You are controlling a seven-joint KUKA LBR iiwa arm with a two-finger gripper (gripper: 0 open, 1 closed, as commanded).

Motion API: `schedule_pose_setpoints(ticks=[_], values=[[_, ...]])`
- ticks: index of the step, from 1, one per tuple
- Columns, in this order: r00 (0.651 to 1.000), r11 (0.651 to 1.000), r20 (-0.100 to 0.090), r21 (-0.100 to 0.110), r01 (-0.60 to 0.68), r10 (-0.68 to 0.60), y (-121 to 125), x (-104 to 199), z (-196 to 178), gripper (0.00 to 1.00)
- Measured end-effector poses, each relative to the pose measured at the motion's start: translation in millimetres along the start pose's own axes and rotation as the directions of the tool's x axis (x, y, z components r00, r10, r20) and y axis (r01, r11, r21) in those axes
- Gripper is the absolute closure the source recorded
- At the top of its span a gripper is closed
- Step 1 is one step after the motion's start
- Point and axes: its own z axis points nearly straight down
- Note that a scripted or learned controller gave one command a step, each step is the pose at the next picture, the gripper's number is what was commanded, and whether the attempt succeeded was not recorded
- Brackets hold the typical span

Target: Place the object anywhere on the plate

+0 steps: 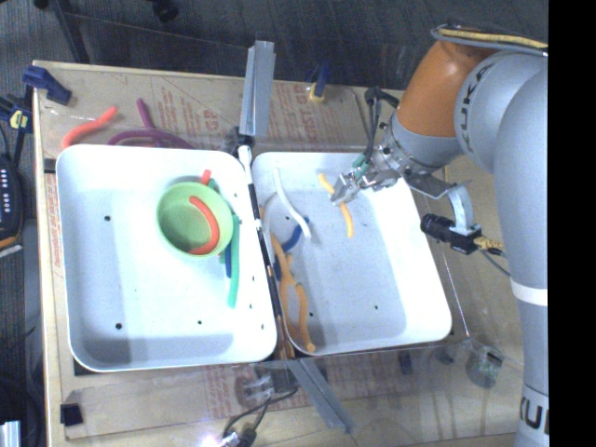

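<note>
Yellow strip (346,218), thin and slightly bent, lies on the floor of the right bin (424,291), toward the bin's far edge and nearer its right wall than its left. A second small yellow piece (325,182) sits just up-left of it, close to the far rim. Gripper (346,187) hangs right over these, tips just above the strip's upper end; fingers too small and cluttered to read, so can't tell if spread or pinched, and nothing is clearly seen between them.

Green plate (177,222) is in the left bin (93,333), roughly mid-bin, w/ a red-orange curved piece (207,223) resting inside it along its right side. A long green strip (234,268) runs from beside the plate's right rim down toward the bin's near edge; a blue bit (226,264) lies against it.

Rest of right bin: a white curved strip (291,210) near the left wall, a blue piece (292,240) just below it, and an orange looped strip (291,296) along the left wall down to the near-left corner.

Arm (503,91) comes in from the right, orange band (438,82) above the wrist, over the bin's far-right corner. On the bench (186,96) beyond the left bin: an orange-red strip (88,127) and a purple loop (149,136).
</note>
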Motion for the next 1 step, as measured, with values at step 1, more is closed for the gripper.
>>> schedule_pose_setpoints(ticks=[1], values=[[0.999, 0.999, 0.000, 0.000, 0.048, -0.048, 53.5, 33.6, 4.3, 1.00]])
